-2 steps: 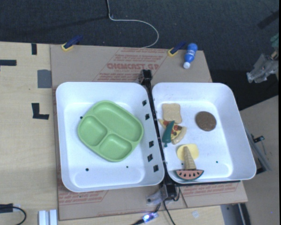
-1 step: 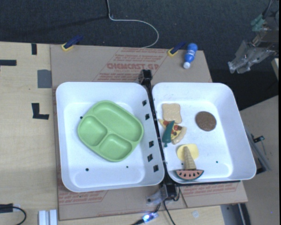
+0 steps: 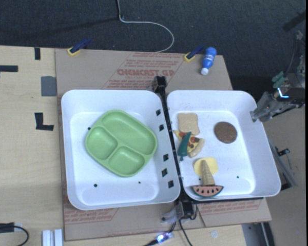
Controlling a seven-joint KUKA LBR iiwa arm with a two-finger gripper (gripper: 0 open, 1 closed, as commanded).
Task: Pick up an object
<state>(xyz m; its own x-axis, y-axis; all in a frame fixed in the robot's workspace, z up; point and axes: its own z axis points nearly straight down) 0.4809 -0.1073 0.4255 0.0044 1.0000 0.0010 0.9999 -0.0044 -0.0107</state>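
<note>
Watermelon slice (image 3: 207, 190) sits nearest, against the right bin's (image 3: 256, 183) front wall. Cookie (image 3: 226, 132) lies flat and alone, easy to grab. My jaws (image 3: 262, 110) wait past the rim; I cannot tell their gap.

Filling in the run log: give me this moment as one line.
gripper: over right bin's right rim | holding: nothing seen | toy food: in right bin | green plate: in left bin
</note>
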